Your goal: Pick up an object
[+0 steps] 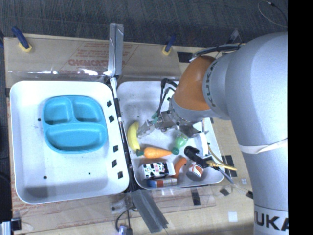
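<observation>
Yellow banana just left of the gripper, apart.

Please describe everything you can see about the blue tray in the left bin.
The blue tray is a light blue divided plate with rounded corners, plastic by its look. It has three compartments: two small ones on the far side and one long one on the near side. It lies flat, right side up, in the far half of the left bin, touching only the bin's white floor. Nothing lies in it.
</observation>
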Action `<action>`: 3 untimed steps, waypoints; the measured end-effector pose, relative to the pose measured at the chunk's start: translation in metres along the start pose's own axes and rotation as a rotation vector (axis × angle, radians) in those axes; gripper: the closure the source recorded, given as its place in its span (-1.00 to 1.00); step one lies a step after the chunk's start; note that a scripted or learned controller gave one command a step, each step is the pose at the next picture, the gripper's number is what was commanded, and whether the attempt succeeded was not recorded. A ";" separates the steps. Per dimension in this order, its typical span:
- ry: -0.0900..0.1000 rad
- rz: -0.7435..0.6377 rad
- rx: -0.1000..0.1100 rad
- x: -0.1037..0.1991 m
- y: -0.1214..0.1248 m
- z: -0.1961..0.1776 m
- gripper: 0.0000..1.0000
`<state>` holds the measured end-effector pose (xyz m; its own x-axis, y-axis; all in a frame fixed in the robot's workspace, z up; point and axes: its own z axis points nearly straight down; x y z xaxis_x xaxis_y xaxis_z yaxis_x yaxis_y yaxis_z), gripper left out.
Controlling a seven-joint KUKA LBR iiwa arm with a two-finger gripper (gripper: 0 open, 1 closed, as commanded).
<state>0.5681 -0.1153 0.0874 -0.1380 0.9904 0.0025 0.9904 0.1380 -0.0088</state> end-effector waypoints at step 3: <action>-0.001 0.083 -0.006 0.091 -0.018 -0.164 1.00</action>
<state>0.5390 -0.0283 0.2517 -0.0557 0.9984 0.0010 0.9984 0.0557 -0.0027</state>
